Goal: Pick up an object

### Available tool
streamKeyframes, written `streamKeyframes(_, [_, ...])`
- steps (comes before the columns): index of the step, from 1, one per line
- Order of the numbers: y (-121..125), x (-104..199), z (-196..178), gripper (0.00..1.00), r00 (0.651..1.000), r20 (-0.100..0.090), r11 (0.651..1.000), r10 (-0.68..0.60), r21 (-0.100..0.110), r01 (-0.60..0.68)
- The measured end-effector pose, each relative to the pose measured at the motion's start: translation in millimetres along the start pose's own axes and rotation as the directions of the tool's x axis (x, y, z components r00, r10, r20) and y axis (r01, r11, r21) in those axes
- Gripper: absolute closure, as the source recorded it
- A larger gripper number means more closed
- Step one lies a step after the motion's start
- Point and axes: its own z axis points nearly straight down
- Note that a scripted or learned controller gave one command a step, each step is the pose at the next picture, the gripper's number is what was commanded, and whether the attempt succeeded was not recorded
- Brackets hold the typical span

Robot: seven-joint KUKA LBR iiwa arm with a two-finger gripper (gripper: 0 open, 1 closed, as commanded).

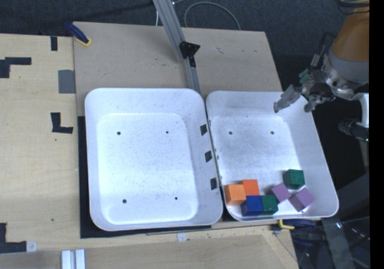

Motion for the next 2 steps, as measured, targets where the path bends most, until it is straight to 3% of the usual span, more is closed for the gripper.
streamKeyframes(1, [-50.9,9.8,-123.6,0.00,1.000,0.001,1.000,0.000,-0.010,0.000])
streamKeyframes(2, [-60.6,19.3,-28.1,0.00,1.000,-0.004,1.000,0.001,0.007,-0.001])
